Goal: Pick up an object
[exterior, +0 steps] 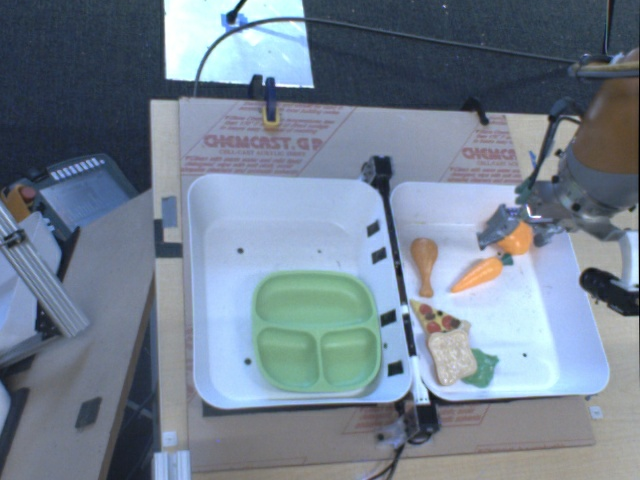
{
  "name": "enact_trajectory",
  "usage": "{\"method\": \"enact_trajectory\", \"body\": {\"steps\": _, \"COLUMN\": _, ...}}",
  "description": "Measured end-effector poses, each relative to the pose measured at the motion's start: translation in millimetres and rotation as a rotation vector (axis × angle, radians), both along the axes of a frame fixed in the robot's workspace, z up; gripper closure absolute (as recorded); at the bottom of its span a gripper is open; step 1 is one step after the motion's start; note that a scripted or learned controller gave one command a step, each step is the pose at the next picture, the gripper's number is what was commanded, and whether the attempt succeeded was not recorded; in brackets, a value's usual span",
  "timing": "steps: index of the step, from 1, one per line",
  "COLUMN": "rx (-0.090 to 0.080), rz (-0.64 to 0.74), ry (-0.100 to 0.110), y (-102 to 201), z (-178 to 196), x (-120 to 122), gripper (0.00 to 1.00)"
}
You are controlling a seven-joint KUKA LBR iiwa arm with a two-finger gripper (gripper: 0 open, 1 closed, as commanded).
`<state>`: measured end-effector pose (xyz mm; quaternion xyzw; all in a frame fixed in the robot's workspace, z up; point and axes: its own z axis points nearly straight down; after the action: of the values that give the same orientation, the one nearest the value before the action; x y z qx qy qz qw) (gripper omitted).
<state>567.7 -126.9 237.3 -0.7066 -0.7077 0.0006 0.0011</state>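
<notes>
My gripper point(508, 230) hangs over the far part of the right bin point(570, 368), at the end of the grey arm with its orange band point(607, 133). A round orange fruit point(518, 240) sits right at the gripper's tip, partly hidden by it; whether it is gripped is unclear. Just below and left of it lies an orange carrot point(476, 275) with its green top toward the gripper. A tan drumstick point(425, 264) lies to the carrot's left. Nearer the front are a pizza slice point(437, 318), a piece of toast point(451, 356) and a green lettuce leaf point(483, 367).
The left bin point(220, 218) holds a green divided plate point(316, 330). A black divider point(390, 278) runs between the two bins. A black part of the arm point(610, 290) juts over the right bin's right rim.
</notes>
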Motion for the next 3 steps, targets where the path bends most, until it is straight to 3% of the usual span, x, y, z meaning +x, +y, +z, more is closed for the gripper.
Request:
{"method": "enact_trajectory", "body": {"steps": 2, "rx": 0.000, "rz": -0.001, "ry": 0.002, "y": 5, "z": -124, "x": -6, "gripper": 0.00}}
{"method": "enact_trajectory", "body": {"steps": 3, "rx": -0.002, "rz": 0.000, "ry": -0.006, "y": 4, "z": -110, "x": -4, "gripper": 1.00}}
